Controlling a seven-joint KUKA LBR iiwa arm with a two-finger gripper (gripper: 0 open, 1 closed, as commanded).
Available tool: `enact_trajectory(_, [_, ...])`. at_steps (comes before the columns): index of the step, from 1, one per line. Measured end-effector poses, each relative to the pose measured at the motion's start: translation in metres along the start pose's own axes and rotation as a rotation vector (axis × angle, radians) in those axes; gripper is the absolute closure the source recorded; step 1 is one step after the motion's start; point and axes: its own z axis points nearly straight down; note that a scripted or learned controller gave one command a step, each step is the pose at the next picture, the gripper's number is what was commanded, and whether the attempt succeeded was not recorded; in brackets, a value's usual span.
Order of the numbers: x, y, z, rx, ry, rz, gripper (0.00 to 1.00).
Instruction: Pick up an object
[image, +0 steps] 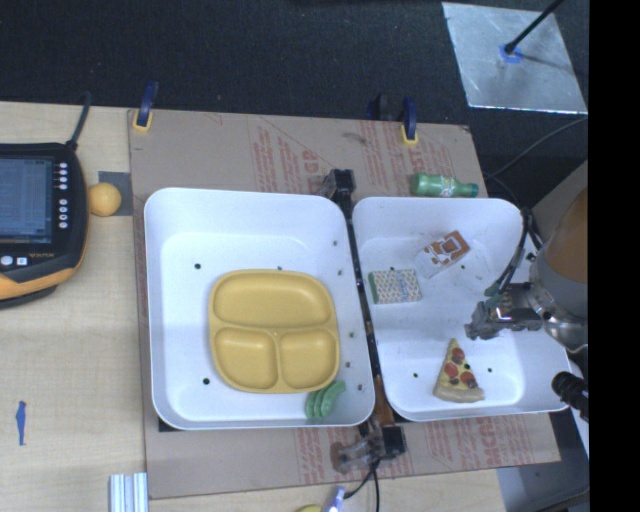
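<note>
Gripper hovering over right bin; jaw state cannot be determined.
Near to far, the pizza slice is lying near the front wall, the gripper is sitting above it, then the patterned pad and small carton. Yellow tray is occupying left bin.

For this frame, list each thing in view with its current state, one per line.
gripper: low over the right bin's right side, nothing seen between its fingers.
pizza slice: lying flat in the right bin, near its front, untouched.
patterned pad: flat by the right bin's left wall.
small packet: lying near the right bin's back.
yellow divided plate: flat in the left bin.
green toy: at the left bin's front right corner.
green bottle: on its side behind the bins.
</note>
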Motion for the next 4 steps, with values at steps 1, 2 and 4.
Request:
enact_trajectory(1, [0.012, 0.000, 0.024, 0.002, 0.000, -0.003, 1.00])
enact_trajectory(2, [0.011, 0.000, 0.013, 0.003, 0.000, -0.006, 1.00])
enact_trajectory(4, [0.010, 0.000, 0.003, 0.003, 0.001, -0.009, 0.00])
